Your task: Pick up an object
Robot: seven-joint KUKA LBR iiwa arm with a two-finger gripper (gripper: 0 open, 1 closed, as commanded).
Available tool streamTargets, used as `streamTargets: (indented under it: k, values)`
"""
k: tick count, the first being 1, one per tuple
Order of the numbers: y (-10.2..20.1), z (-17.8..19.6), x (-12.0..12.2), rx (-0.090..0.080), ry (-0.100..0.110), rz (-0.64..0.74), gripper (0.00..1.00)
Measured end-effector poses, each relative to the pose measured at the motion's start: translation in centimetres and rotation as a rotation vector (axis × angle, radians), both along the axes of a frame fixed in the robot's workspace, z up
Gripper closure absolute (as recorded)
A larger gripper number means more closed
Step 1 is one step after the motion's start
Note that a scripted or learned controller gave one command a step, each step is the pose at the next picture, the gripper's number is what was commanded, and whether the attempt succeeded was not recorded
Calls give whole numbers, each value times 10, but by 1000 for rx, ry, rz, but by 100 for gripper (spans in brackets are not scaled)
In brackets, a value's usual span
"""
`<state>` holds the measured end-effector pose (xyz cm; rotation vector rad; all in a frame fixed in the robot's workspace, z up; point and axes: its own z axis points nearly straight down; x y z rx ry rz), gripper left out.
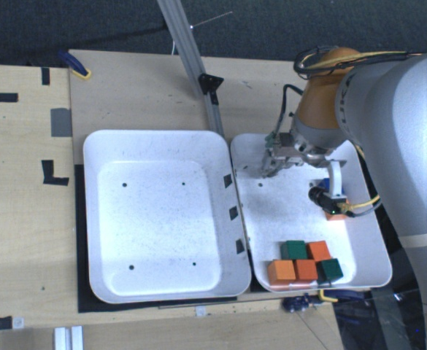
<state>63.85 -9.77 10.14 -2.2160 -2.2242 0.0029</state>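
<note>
My gripper [270, 168] hangs over the far part of the right bin [257, 217], below the orange band on the wrist. Nothing shows between its fingers. A cluster of small blocks lies in the near right corner of that bin: a green block [295, 249], an orange block [319, 251], an orange block [281, 270], another orange block [306, 270] and a dark green block [331, 270]. The cluster is well apart from the gripper, toward the bin's near edge.
The left bin [155, 217] stands beside the right one, their rims touching. A slanted grey metal pole [191, 49] crosses the bench behind the bins. The grey arm covers the right bin's far right corner.
</note>
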Motion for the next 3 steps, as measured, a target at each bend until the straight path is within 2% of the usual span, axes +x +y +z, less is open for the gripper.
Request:
streamTargets:
  k: [1,3]
  values:
    - [-8,60,0,-1,-7,-3,100]
    - [2,159,8,-1,-7,-1,100]
